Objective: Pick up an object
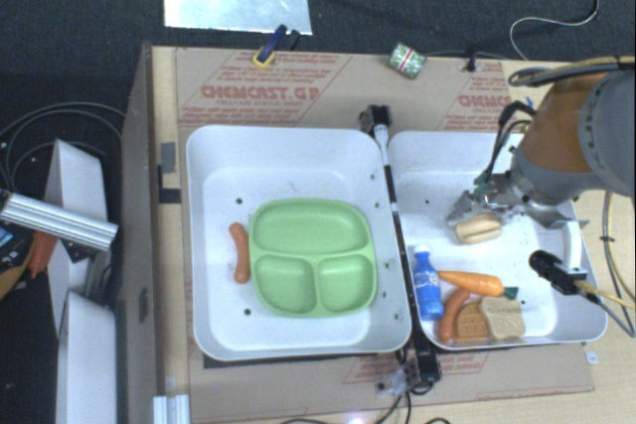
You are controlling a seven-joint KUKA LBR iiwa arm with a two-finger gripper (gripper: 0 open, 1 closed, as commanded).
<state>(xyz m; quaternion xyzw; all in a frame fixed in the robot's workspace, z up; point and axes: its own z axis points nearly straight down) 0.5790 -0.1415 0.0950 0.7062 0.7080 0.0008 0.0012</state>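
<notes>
My gripper [475, 207] hangs low in the right bin [437, 169], at the end of the grey arm with its orange band [556, 119]. It sits right over the back edge of a tan bread roll [479, 230], touching or nearly touching it. Closer to the front of that bin lie a blue bottle [425, 282], an orange carrot [473, 283], a reddish sausage [452, 313], a brown cracker [473, 325] and a slice of toast [503, 317]. The roll rests on the bin floor.
The left bin [214, 213] holds a green divided plate [313, 253] with a second sausage [239, 252] beside its left side. A black part [553, 271] juts in by the right bin's right rim. Cables run along the bench's right edge.
</notes>
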